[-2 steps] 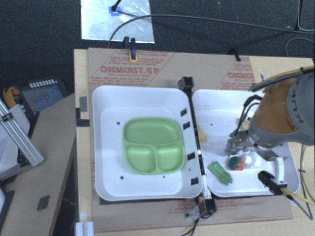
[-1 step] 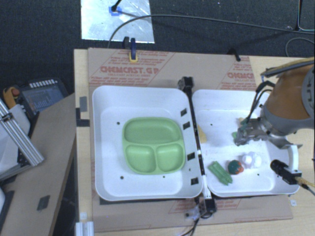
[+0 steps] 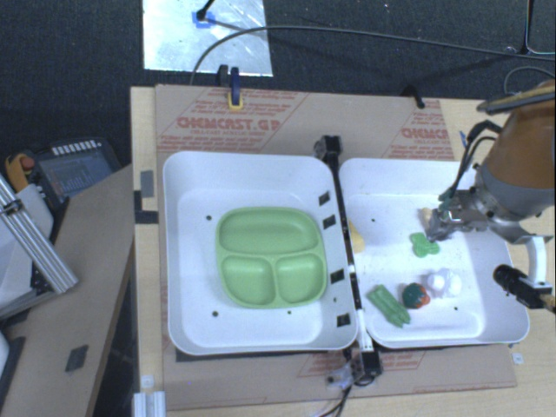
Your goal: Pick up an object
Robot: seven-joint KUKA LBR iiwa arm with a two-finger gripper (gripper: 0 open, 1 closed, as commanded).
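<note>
In the right bin (image 3: pixel 486 328) lie a small green toy (image 3: pixel 425 247), a white object (image 3: pixel 444 282), a round teal and orange ball (image 3: pixel 416 296), a long green piece (image 3: pixel 387 306) and a yellow item (image 3: pixel 354 236) by the bin's left wall. My gripper (image 3: pixel 440 224) reaches in from the right and hangs just above the small green toy, its tips close to the toy's upper edge. A tan object (image 3: pixel 426 216) peeks out behind the gripper.
The left bin (image 3: pixel 187 233) holds a green three-compartment tray (image 3: pixel 268 256). A black divider (image 3: pixel 339 233) runs between the bins. A black part of the arm (image 3: pixel 521 287) juts over the right bin's right edge.
</note>
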